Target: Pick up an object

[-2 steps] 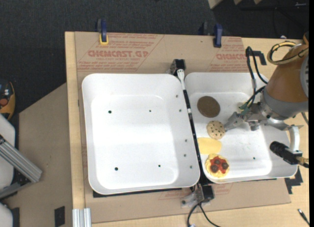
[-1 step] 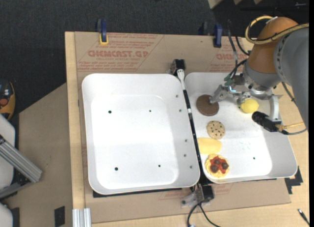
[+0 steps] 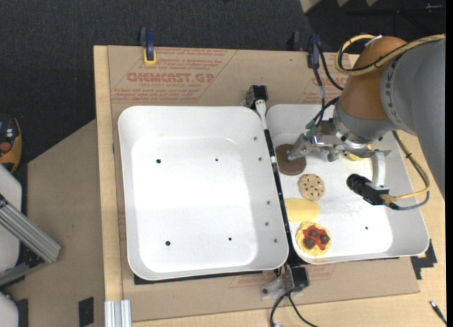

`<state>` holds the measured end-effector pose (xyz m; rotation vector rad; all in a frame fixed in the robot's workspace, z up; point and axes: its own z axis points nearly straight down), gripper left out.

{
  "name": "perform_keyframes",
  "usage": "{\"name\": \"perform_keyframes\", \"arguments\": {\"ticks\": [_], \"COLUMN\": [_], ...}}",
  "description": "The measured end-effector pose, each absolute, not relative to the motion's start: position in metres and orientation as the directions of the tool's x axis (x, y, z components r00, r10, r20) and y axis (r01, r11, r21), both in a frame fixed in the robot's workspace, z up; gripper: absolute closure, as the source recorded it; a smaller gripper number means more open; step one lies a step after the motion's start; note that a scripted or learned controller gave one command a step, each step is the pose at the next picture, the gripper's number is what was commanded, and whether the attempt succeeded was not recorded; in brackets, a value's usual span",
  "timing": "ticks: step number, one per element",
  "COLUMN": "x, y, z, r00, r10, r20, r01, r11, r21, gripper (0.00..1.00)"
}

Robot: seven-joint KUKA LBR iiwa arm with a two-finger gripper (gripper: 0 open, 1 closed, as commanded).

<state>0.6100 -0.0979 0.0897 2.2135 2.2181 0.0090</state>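
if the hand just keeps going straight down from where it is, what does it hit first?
Probably the brown disc at the right bin's left edge: the hand sits right beside and above it. Height is unclear from this slanted view, so it could just miss and meet the bin floor.

- On the counter (image 3: 106, 177) lies a board (image 3: 205, 67), and on the board two bins sit side by side, touching along their inner edges.
- The left bin (image 3: 198, 191) takes the bigger part of the board.
- In the right bin (image 3: 396, 226), along its left wall, four things lie in a row from back to front: a round disc (image 3: 289, 160), a cookie (image 3: 311, 187), a flat slice (image 3: 302, 210), a small tart (image 3: 314, 238).
- The arm (image 3: 396, 85) reaches in from the right, above the back part of the right bin.
- The claw (image 3: 311, 145) is just beside the round disc, to its right.
- Two clamps (image 3: 148, 44) hold the back edge of the board.
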Motion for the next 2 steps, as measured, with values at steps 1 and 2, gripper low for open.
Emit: {"name": "perform_keyframes", "arguments": {"ticks": [1, 2], "x": [0.628, 0.586], "y": [-0.097, -0.095], "z": [0.089, 0.090], "r00": [-0.001, 0.003], "r10": [1.000, 1.000], "r20": [-0.004, -0.001], "r01": [1.000, 1.000], "r11": [0.001, -0.003], "r21": [0.009, 0.011], "gripper": [0.00, 0.00]}}
